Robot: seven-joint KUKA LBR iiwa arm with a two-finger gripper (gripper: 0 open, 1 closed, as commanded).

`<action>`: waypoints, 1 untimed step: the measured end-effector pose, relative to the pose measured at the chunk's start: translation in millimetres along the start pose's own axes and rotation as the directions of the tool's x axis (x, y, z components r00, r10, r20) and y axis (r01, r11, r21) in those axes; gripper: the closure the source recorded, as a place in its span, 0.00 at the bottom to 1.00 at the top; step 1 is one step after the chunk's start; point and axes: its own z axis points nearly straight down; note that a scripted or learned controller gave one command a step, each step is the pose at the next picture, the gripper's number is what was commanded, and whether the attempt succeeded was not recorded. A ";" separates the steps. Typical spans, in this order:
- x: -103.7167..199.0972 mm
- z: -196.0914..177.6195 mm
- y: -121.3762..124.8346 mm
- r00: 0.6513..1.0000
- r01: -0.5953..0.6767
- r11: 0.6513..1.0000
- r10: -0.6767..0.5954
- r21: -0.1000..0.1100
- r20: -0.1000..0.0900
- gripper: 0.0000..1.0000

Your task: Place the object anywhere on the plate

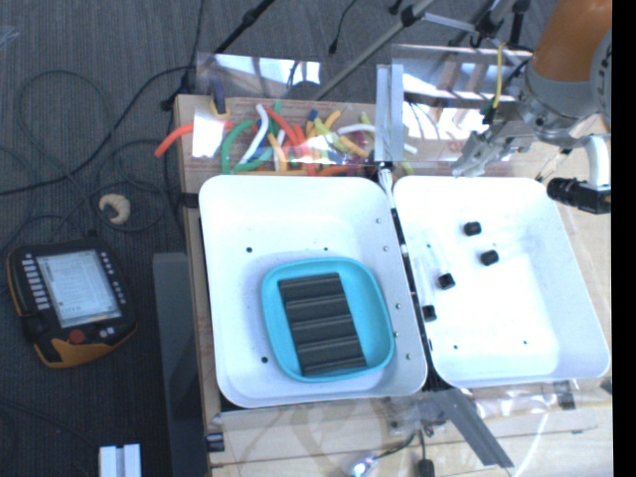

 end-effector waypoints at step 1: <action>0.0 0.1 -0.1 1.000 0.000 1.000 0.000 0.000 0.000 0.00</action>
